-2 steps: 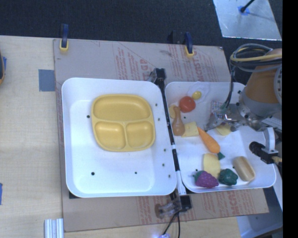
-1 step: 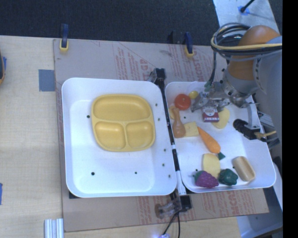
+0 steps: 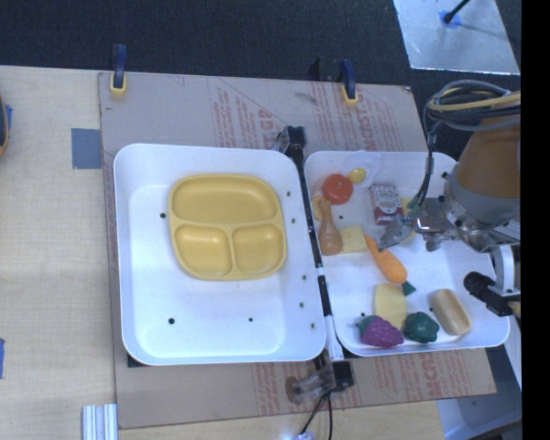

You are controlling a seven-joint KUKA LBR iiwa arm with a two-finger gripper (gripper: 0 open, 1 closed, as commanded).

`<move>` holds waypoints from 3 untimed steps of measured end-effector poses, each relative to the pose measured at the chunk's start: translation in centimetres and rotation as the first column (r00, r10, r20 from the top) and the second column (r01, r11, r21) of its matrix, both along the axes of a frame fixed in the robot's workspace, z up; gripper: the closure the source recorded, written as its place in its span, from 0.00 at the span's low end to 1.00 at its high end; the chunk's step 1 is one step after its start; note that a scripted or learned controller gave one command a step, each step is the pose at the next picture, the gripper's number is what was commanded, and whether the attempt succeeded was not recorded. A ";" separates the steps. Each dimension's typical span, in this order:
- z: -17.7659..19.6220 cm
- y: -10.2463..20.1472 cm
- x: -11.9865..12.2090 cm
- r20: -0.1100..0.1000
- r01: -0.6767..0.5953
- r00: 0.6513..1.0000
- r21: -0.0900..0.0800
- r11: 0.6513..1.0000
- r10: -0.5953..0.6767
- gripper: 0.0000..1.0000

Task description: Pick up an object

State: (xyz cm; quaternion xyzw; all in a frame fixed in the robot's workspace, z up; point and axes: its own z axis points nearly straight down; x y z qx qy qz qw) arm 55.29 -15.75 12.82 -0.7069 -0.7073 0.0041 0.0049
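The left bin (image 3: 137, 246) holds a yellow divided plate (image 3: 227, 225). The right bin (image 3: 495, 337) holds toy foods: tomato (image 3: 338, 188), carrot (image 3: 387, 262), grapes (image 3: 380, 331), bun (image 3: 450, 311). The gripper (image 3: 405, 230) hovers beside the carrot; its grip cannot be told.

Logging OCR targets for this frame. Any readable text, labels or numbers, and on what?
None can be quoted.
Cardboard sheet under the bins: red printed lettering, too blurred to read.
Small red-and-white packet in the right bin: label too small to read.
Yellow divided plate: no markings visible.
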 end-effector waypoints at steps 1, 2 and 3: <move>-4.1 2.4 -1.7 0.000 -0.002 1.000 0.002 1.000 0.002 0.00; -3.0 2.1 -1.7 -0.001 -0.001 1.000 0.000 1.000 0.001 1.00; 6.7 12.5 1.6 0.015 -0.013 1.000 0.002 1.000 0.013 1.00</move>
